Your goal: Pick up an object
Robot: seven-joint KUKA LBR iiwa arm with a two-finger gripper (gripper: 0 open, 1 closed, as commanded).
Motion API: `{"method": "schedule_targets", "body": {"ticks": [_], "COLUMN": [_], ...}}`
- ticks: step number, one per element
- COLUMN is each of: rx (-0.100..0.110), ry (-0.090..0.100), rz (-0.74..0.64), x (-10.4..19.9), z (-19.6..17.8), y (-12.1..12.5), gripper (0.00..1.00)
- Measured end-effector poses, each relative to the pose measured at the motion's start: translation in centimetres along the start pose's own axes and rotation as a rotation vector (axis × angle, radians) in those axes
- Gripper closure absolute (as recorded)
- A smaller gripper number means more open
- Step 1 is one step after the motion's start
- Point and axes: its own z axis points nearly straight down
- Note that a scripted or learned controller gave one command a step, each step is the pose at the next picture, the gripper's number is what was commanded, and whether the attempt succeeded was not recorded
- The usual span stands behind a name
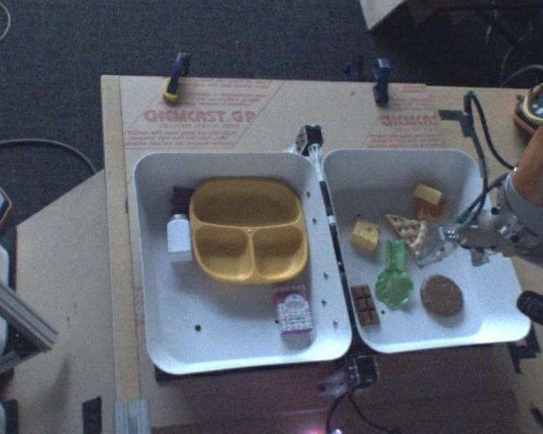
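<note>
Grey end effector [442,245] hovers low in the right bin [498,328], beside the pizza slice [405,229]. Finger opening cannot be determined. No object appears lifted; grasp and lift remain.

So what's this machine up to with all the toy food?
A robot arm reaches in from the right, its claw low over the right bin, beside the pizza slice and above the green lettuce leaf. It holds nothing that I can see. The left bin has a yellow divided plate.
</note>
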Motion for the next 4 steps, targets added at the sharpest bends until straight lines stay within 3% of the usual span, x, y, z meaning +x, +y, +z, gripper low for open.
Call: {"method": "schedule_targets", "body": {"ticks": [1, 3, 4], "rx": [-0.012, -0.004, -0.013], "ry": [-0.002, 0.001, 0.001], "rz": [-0.003, -0.003, -0.004], "x": [0.0, -0.9, -0.8], "z": [-0.5, 11.5, 13.0], "y": [0.3, 0.3, 0.5], "gripper": [0.00, 0.00, 0.00]}}
